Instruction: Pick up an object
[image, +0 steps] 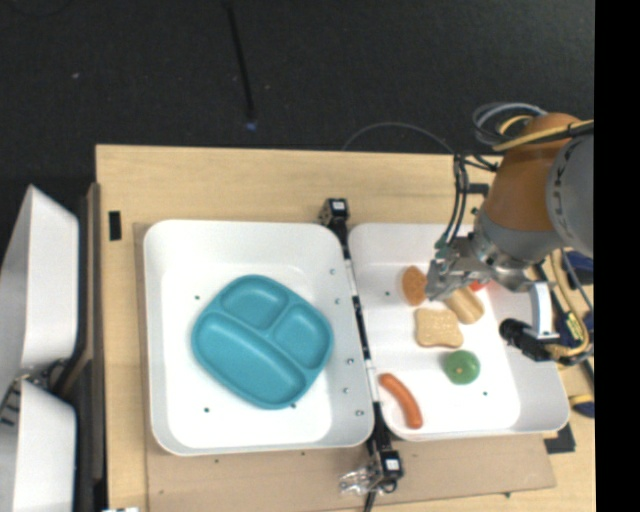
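So far nothing's lifted: gripper (447, 283) low in right bin (500, 418) btwn food pcs, grip state can't tell.

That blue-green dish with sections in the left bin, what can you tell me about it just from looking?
The teal plate is a divided tray with rounded corners and three compartments: one long section along its lower left side and two smaller ones toward its upper right, split by raised ridges. It looks like smooth moulded plastic. It lies flat and right side up on the floor of the left bin, turned at a slant to the bin's walls and roughly centred. Nothing lies in its compartments, and nothing but the bin floor touches it.
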